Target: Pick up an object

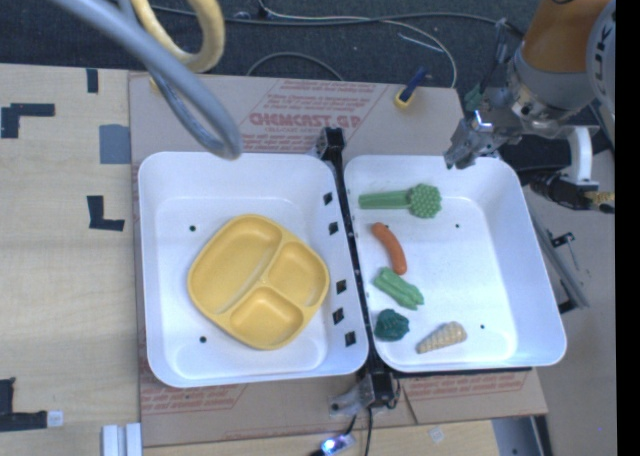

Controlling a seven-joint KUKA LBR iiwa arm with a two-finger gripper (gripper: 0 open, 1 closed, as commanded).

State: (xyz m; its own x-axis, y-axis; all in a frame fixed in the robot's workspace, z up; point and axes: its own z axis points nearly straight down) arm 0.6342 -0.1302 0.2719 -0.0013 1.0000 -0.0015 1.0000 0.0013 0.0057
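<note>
The end effector [462, 152] hangs over the far rim of the right bin [520, 274]; I cannot tell its state. Inside that bin lie a broccoli stalk [405, 200], an orange carrot [390, 247], a green pod [399, 288], a dark green lump [391, 324] and a corn cob [441, 337].
</note>
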